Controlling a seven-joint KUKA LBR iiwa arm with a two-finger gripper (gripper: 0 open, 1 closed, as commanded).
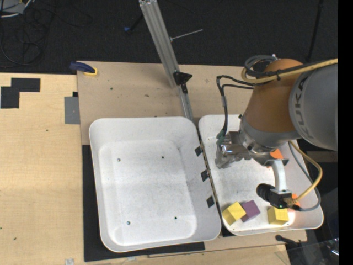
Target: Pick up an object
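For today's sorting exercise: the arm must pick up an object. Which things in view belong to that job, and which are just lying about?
Belong to the job:
- yellow block beside the purple one
- purple block
- second yellow block near the bin's right corner
- right white bin holding them
- grey and orange arm's gripper

Just lying about:
- left white bin
- slanted aluminium rail
- blue and yellow clamp

A robotics lab, by the look of it: a grey and orange arm [287, 109] trailing loose cables works over two white bins [105, 142] on a plywood counter [38, 164]. An aluminium rail [162, 43] slants up behind, more cables [22, 4] lie on dark flooring, and black tape patches [19, 90] mark the wood.
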